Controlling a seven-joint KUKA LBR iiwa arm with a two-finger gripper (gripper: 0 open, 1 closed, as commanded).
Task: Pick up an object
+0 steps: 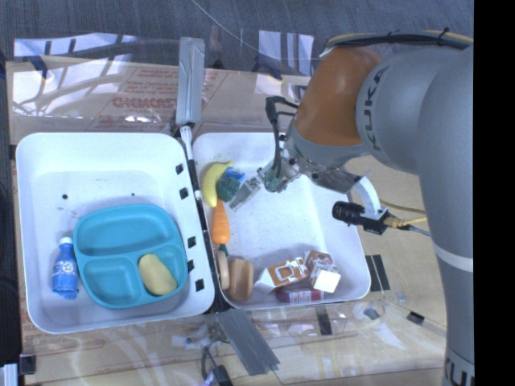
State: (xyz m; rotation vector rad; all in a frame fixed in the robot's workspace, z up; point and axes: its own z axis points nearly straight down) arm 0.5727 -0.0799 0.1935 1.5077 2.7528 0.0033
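The grey arm's two-finger gripper (256,185) hangs low over the far-left part of the right white bin (322,223); whether it is spread or pinching cannot be told, though its tip lies against a small teal-and-blue object (230,186).

Along that bin's near edge lie one tan wooden piece (239,277) and one brown-and-white carton (299,273). Against its left wall rests one orange carrot (220,224), and beyond it one yellow banana (212,181), just beside the teal object.

The left white bin (48,167) carries one blue divided tray (121,252), one yellow lemon-shaped item (158,273) in the tray's near-right compartment, and one blue bottle (65,269) by the tray's left side.
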